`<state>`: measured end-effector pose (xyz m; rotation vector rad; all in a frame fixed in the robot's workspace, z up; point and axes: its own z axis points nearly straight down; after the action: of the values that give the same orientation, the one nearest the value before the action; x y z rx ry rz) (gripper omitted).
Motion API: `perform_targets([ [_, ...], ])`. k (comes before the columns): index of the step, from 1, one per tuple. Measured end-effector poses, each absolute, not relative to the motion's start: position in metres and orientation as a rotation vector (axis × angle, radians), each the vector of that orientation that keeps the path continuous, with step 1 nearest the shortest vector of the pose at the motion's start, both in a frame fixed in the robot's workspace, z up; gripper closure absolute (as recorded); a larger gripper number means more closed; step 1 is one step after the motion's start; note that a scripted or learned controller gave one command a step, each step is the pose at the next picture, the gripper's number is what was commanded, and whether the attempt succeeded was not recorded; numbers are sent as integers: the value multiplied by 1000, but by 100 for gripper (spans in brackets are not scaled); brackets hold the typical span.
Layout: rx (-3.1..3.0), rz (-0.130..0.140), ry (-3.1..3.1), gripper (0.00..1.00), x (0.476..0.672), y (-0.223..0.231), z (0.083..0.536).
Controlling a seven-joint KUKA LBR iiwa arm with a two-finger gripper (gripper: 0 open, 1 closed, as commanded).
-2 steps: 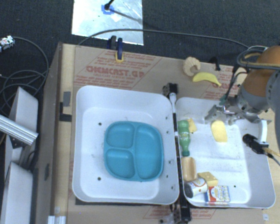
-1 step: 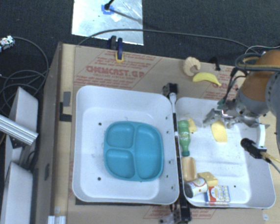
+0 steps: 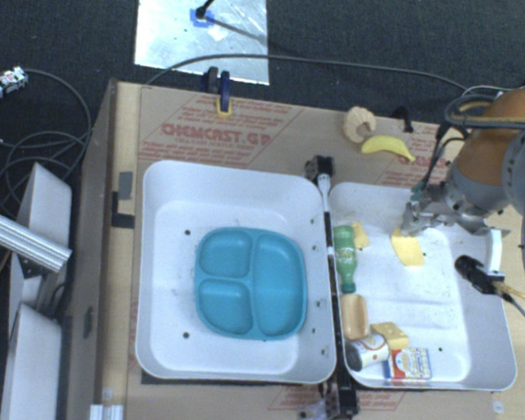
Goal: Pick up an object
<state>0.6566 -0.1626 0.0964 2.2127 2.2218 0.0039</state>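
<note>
My gripper point(image 3: 413, 225) hangs over the back of the right bin point(image 3: 498, 352), coming in from the right. Right under its tip lies a yellow block point(image 3: 409, 251), touching or nearly touching it. A green bottle point(image 3: 344, 256) lies along the bin's left wall with a small yellow piece point(image 3: 361, 235) beside it. Nearer the front are a tan bread-like piece point(image 3: 354, 316), a yellow wedge point(image 3: 392, 335), a small can point(image 3: 368, 356) and a white carton point(image 3: 411, 364).
The left bin point(image 3: 176, 196) holds a blue divided plate point(image 3: 251, 282). Behind the bins, on the cardboard, lie a banana point(image 3: 388, 148) and a tan round object point(image 3: 359, 123). The right bin's middle and right side show bare floor.
</note>
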Motion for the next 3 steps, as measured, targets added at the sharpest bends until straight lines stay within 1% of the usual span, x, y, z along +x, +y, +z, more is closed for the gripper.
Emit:
perform_targets([
  [1,2212,3,2222,0,656,-163,96],
  [2,2215,1,2225,0,669,-173,84],
  [3,2214,2,2224,0,669,-175,85],
])
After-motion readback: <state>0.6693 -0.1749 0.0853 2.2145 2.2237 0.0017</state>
